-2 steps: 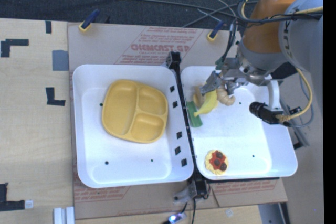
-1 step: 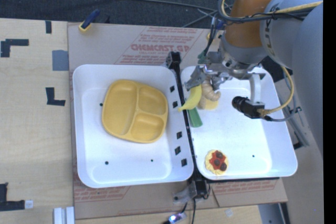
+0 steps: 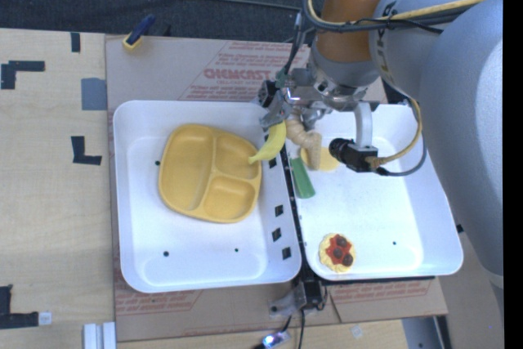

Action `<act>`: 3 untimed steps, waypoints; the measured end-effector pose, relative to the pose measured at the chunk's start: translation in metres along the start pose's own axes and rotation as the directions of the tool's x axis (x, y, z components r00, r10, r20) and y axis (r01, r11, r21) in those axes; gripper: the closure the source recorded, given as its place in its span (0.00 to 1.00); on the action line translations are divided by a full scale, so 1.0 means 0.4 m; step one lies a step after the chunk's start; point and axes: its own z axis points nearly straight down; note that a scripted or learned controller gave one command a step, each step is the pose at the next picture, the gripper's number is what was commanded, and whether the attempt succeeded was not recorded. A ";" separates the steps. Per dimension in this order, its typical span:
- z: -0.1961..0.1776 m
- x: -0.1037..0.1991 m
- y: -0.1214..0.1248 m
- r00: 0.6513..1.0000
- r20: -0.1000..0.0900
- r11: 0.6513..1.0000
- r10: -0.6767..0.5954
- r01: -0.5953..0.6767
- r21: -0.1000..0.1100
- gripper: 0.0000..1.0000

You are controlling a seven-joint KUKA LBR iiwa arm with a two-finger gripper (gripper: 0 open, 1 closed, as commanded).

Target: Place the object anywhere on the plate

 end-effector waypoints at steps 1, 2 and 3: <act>-0.015 0.143 0.016 1.000 0.000 1.000 0.001 -0.001 0.000 1.00; 0.022 0.283 0.022 1.000 0.002 1.000 0.001 -0.001 0.002 1.00; 0.003 0.397 0.055 1.000 0.001 1.000 0.002 -0.002 0.000 1.00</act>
